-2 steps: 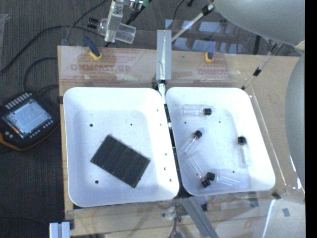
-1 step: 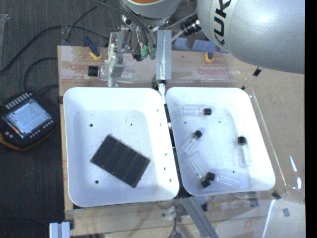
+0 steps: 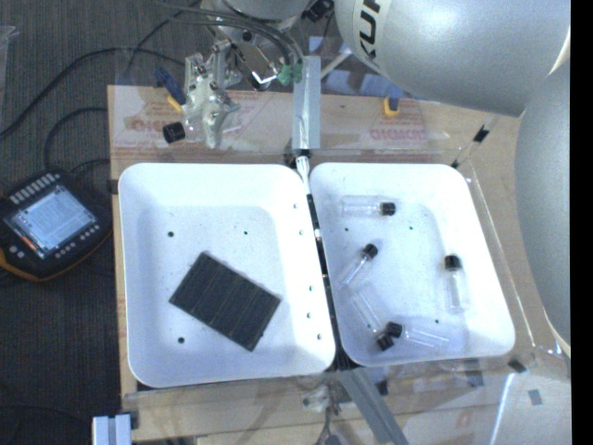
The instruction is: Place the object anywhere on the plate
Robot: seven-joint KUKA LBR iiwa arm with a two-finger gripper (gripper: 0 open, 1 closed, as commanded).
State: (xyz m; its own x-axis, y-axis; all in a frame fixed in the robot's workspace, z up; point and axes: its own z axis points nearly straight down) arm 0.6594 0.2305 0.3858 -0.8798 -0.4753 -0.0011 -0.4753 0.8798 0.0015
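The plate [image 3: 224,300] is a dark ribbed rectangle lying at an angle on the floor of the left bin [image 3: 148,193]. My gripper [image 3: 208,128] hangs high beyond that bin's back rim, under the orange-banded wrist. A clear vial with a black cap [image 3: 173,133] lies crosswise between its fingers, with the cap sticking out to the left. The gripper is shut on this vial, well away from the plate.
The right bin [image 3: 482,248] holds several clear vials with black caps, such as one [image 3: 368,209] at the back and one [image 3: 408,332] at the front. The arm's big grey body [image 3: 463,35] covers the upper right. A teach pendant [image 3: 46,221] lies left of the bench.
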